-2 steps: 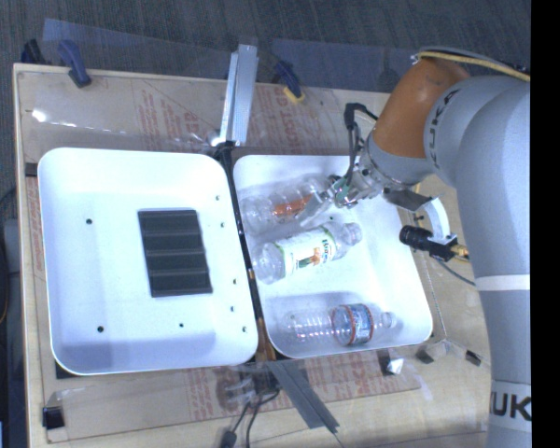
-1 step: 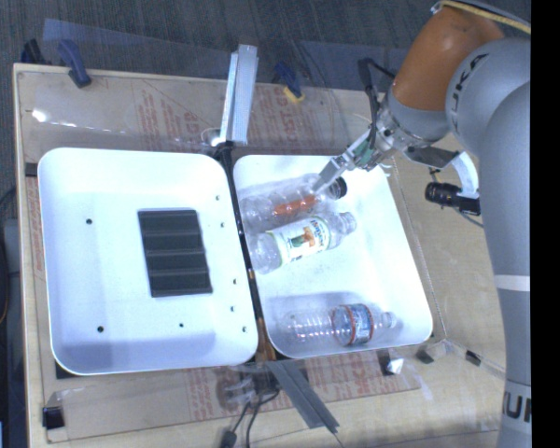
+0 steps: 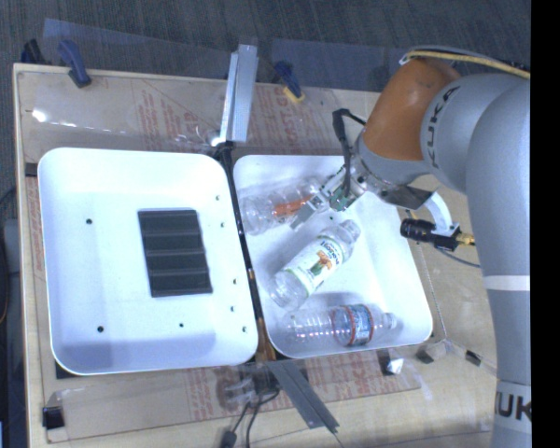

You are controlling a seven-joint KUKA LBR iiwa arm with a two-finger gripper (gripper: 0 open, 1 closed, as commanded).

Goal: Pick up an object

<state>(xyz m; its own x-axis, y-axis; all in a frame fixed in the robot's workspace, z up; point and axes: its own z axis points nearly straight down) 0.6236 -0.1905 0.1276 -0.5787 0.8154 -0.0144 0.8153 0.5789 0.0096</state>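
Three clear plastic bottles [image 3: 317, 264] lie in a glossy white plastic bin [image 3: 406, 278] on a wooden bench [image 3: 121, 110].

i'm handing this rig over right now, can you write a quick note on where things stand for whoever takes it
Gripper: low in the right bin, at the end of the clear bottle with the orange label by the bin's upper left. Whether it has hold of it cannot be told from this view.
Right bin also holds a white-labelled bottle lying diagonally in the middle and a clear bottle with a blue and red label along the near edge.
Left bin: a black ridged pad lies in its middle.
Done: nothing lifted yet.
Left: grasp one object and lift it.
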